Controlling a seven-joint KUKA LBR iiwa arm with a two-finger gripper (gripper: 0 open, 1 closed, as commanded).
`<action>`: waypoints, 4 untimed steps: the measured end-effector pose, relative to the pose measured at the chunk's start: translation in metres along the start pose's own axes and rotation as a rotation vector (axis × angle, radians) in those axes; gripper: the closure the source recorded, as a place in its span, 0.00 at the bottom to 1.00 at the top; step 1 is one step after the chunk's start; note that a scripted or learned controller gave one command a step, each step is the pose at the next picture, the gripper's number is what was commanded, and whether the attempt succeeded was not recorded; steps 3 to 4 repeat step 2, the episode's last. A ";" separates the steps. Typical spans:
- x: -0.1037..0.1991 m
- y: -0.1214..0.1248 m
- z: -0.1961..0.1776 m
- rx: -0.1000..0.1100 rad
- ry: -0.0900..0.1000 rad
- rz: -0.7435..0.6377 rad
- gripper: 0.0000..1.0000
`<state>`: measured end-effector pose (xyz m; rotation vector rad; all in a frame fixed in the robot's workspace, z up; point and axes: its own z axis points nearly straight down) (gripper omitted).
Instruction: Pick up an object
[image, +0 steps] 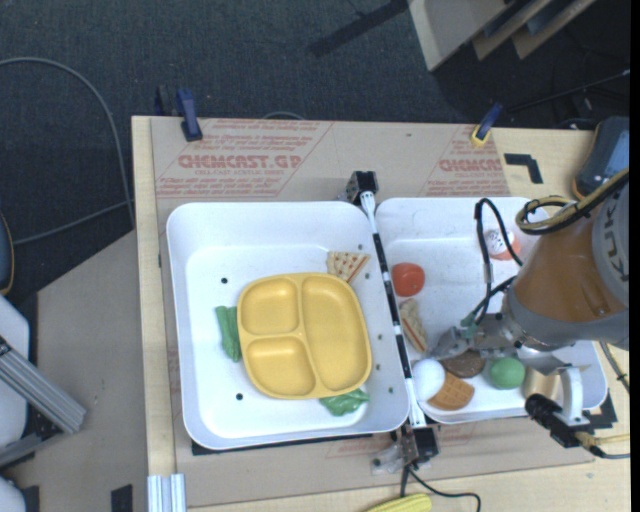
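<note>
My gripper (462, 347) hangs low in the right bin (440, 214), below the arm's orange band. It sits just above a brown round cookie (452, 393), with a white egg (428, 377) to its left and a green ball (506, 373) to its right. A sandwich slice (413, 325) leans along the bin's left wall, with a red tomato (407, 278) behind it. Nothing is visibly lifted.
The left bin (180, 300) holds a yellow compartment plate (303, 333), a green leaf piece (229, 332) to its left, another green piece (345, 403) in front and a cracker (347, 264) behind. A small red-and-white item (497, 243) lies at the right bin's back, partly behind the arm.
</note>
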<state>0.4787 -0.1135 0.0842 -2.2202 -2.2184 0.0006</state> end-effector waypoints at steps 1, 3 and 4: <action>0.001 0.000 -0.010 -0.002 0.000 0.000 1.00; 0.056 0.037 -0.101 -0.004 -0.001 -0.003 1.00; 0.056 0.037 -0.101 -0.004 -0.001 -0.003 1.00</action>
